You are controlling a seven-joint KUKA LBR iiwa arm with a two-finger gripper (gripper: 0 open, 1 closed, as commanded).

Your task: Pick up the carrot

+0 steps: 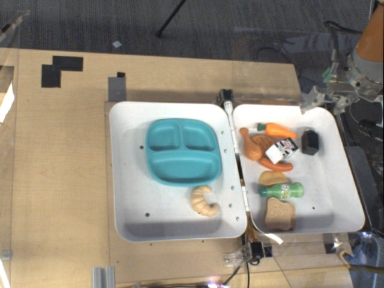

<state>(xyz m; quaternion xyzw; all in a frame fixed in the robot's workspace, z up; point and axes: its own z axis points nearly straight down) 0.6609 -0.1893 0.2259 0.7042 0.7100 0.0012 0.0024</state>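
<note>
- Camera view: your gripper (324, 96) hung over the right bin's (336, 218) far rim; whether it was wide or narrow, you could not tell.
- The carrot (279, 129) lay in that bin's far part, beside the black block (309, 141), well apart from the gripper.

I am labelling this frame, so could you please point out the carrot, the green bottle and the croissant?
carrot (279, 130): camera view, middle of its orange body.
green bottle (282, 190): camera view, middle of its side.
croissant (204, 201): camera view, middle of its curve.
</note>
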